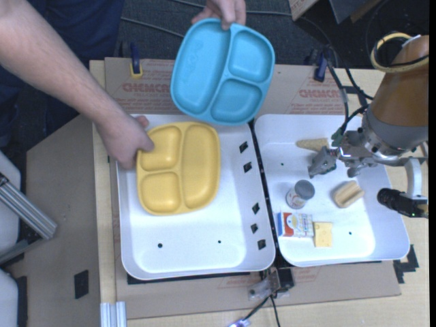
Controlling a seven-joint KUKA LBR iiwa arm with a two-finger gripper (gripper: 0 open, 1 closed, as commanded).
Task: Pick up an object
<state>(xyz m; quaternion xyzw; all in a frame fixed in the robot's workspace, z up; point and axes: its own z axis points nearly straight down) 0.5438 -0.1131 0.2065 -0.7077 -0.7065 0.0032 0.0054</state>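
My hand (pixel 325 161) hangs low over the right bin (pixel 388 244), fingers spread, nothing between them. Beneath and beside it lie a cracker (pixel 312 144), small can (pixel 300 193), bread chunk (pixel 347 195) and carton (pixel 294 224). Counter (pixel 157 87) print reads "CHEMCAL", partly covered.

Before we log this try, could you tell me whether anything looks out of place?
Yes: a person's hands are in the workspace. One rests on the yellow tray in the left bin; the other holds a blue tray tilted above the bins.
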